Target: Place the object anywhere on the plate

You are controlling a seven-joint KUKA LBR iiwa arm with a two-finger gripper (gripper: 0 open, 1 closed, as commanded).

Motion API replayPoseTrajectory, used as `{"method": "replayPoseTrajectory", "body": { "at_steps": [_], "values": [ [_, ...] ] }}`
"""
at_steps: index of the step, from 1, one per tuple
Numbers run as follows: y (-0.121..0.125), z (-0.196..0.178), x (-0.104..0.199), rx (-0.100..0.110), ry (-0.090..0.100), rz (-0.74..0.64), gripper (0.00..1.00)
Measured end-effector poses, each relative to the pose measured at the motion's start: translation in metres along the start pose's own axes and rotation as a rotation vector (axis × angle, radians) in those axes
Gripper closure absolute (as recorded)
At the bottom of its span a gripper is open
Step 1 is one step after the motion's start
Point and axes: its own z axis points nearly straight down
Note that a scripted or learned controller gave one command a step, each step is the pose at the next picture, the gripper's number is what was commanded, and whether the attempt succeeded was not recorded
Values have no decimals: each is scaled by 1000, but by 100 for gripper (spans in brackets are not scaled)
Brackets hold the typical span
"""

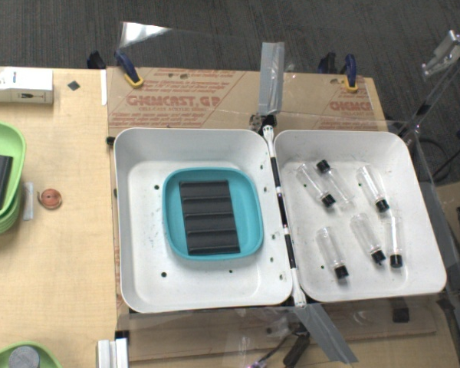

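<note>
Teal plate (pixel 212 215) sits in the left bin (pixel 138 228), with a black ribbed insert (pixel 208 218) lying flat across its middle. So that's the target, and it's a big one with a raised rim all round.

Moving right, the right bin (pixel 414 205) has the candidates: five clear tubes with black caps, scattered and lying on their sides. One (pixel 326 182) is near the top left of that bin, another (pixel 374 188) to its right, one (pixel 331 253) lower down, and two more, (pixel 368 238) and (pixel 395 240), close together at lower right. None is on the plate yet, so I'd say the task hasn't really started.

No arm or gripper over the bins here, so I can't tell how the fingers are set or whether they've got anything.

For the pick, I'd go for the upper left tube: it's closest to the plate and well apart from the others. Close across the tube's narrow width, not along its length. Clear plastic and round, so it'll probably roll or squirt out if pinched off-centre.

Things to mind: the two bin walls meet between pick and place, so lift clear of that ridge. The pair at lower right is crowded, fingers could knock one.
</note>
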Motion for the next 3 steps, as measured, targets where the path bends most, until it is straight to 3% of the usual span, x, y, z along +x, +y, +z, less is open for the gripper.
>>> {"method": "replayPoseTrajectory", "body": {
  "at_steps": [3],
  "values": [
    [0,0,0,0,0,0,0]
  ]
}}
